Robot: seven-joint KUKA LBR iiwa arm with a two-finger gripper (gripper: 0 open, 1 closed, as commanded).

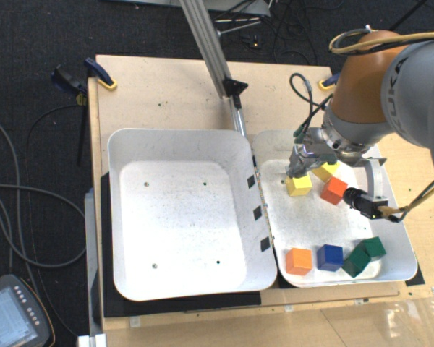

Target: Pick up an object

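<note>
My gripper [298, 170] hangs over the back left part of the right bin [278, 215]. A yellow block [299, 187] lies directly under its tip, touching or nearly touching it. A second yellow block [324, 172] sits just to the right, partly hidden by the wrist. A red-orange block [334, 191] lies beside that one. Along the bin's front edge sit an orange block [299, 260], a blue block [330, 257] and two green blocks [364, 256] pressed together.
The left bin [130, 157] stands beside the right one, with black clips [259, 212] on the shared rim. A slanted metal pole [206, 38] rises from the back edge between the bins. The bulky arm [380, 85] overhangs the right bin's back right.
</note>
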